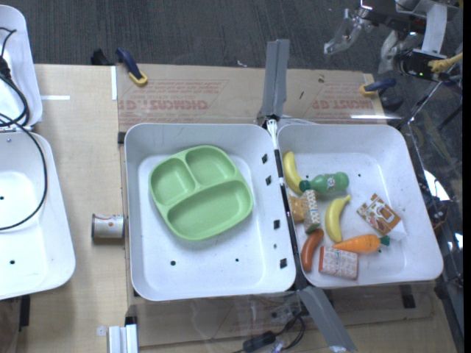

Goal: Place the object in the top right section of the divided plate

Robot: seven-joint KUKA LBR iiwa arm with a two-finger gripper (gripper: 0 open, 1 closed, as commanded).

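Sitting in the left bin (140, 219), the green divided plate (202, 191) has all 3 sections bare, so nothing is placed yet. Candidate objects, including 2 bananas (291, 170) and a carrot (360, 243), lie in the right bin (412, 197). Above its far edge the gripper (352, 29) hangs, fingers spread and holding nothing, so picking and placing remain.

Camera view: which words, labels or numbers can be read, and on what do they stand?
"CHEMCYL GF...": red print, upside down, on the brown cardboard sheet behind the bins; letters uncertain.
Orange-and-white snack packet: print too small to read.
Red-and-white carton: print blurred.
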